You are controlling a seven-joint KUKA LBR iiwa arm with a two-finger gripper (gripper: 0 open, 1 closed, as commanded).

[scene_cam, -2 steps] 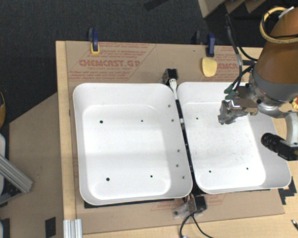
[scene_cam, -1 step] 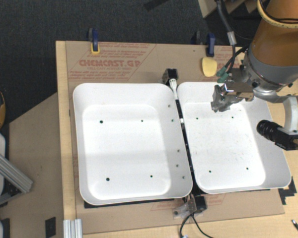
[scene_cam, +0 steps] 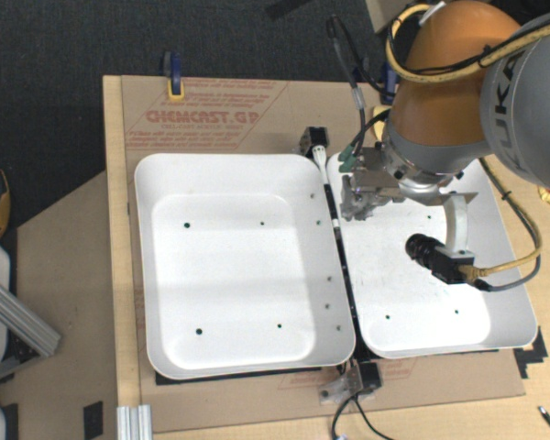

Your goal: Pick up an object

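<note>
My gripper [scene_cam: 359,205] hangs low over the right bin [scene_cam: 495,330], in its far left part, close to the wall it shares with the left bin [scene_cam: 165,342]. The grey wrist and the orange band above it cover much of the right bin's far half. A small green bit [scene_cam: 346,161] shows at the gripper's upper left edge; I cannot tell whether it is a loose thing or part of the robot. Whatever lies under the wrist is hidden.
Both bins rest on a brown cardboard sheet [scene_cam: 211,108]. A blue clamp [scene_cam: 172,66] holds its far edge. Small black clamps sit at the bins' shared wall, one far [scene_cam: 313,141] and one near [scene_cam: 363,377]. A metal rail [scene_cam: 18,324] lies at the left.
</note>
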